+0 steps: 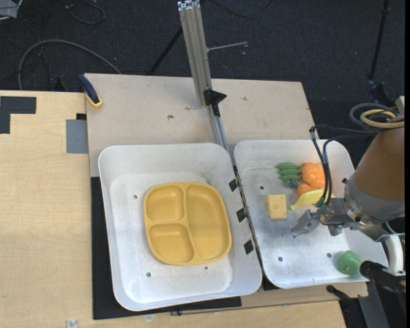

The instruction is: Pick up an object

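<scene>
The right bin [287,265] holds a pale yellow block [277,206], a green leafy piece [288,171], an orange round object [313,175], a yellow curved piece [309,198] and a green object [347,261] near its front right corner. My gripper [304,223] hangs low over the middle of this bin, just right of the yellow block and just below the yellow curved piece. It stands open with nothing between its fingers. The arm's body [386,176] hides the bin's right edge.
The left bin [123,251] bears a yellow divided plate [188,223]. A metal post [197,53] rises behind the two bins, with black clips [238,200] along the divide between them. Cables lie on the dark floor behind and to the right.
</scene>
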Robot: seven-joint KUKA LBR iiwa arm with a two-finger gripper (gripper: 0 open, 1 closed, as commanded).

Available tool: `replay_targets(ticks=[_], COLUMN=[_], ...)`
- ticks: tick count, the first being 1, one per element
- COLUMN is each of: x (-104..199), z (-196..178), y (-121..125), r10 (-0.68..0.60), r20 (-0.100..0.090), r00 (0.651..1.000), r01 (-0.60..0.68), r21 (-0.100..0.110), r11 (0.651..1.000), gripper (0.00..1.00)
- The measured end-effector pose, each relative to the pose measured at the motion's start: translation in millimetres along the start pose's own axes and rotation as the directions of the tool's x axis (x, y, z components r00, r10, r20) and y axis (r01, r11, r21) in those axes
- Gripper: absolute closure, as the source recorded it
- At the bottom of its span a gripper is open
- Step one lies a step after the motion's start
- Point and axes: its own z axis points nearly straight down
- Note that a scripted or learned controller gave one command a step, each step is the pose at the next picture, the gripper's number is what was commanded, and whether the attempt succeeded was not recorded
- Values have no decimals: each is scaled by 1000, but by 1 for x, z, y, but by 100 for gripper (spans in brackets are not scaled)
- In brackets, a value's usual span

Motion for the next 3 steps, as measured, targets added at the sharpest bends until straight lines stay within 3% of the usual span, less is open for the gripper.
replay_targets(ticks=[2,3], x=[-1,-3], z=[85,72], y=[8,9], r10=[1,6], r20=[2,3], r00=[1000,1000], r01=[-1,-6], r21=[-6,-10], r11=[1000,1000], gripper=[0,100])
